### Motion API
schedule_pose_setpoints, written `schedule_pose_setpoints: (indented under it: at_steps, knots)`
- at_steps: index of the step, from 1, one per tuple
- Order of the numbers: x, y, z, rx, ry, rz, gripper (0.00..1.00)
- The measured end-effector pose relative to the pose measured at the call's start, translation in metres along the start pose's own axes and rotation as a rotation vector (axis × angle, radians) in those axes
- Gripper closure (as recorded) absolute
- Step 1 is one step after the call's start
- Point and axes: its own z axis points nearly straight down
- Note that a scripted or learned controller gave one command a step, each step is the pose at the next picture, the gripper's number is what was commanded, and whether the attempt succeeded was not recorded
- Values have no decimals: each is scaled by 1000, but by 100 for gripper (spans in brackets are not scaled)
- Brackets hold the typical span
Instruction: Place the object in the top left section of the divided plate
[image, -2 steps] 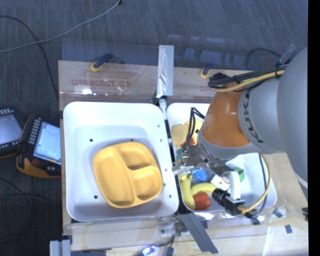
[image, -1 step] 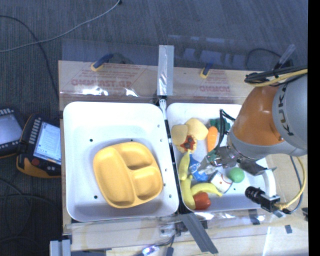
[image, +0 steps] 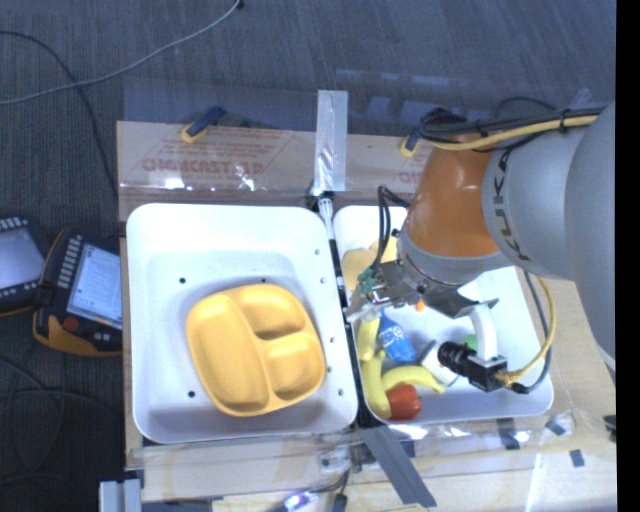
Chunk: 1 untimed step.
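Two shallow white bins sit side by side on the tabletop. The left bin (image: 160, 300) holds the yellow divided plate (image: 255, 345), with one long section on its left and two smaller sections on its right. The right bin (image: 520, 395) holds a cluster of toy items: a banana (image: 385, 378), a red piece (image: 404, 402) touching it, and a blue item (image: 395, 342) just above. The arm's orange band (image: 455, 205) hangs over this bin, and the end effector (image: 385, 290) reaches down at the cluster's upper edge; whether it is released or clenched cannot be told. Which item is the task's object is not evident, and all lie just below the end effector. Judged advice: descend vertically on one item, clear of its neighbours and the bin wall, before crossing to the plate's top left section.
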Motion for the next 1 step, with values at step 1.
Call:
schedule_pose_setpoints:
  at_steps: [1]
  knots:
    - [-45,-42,6,1,-3,-52,100]
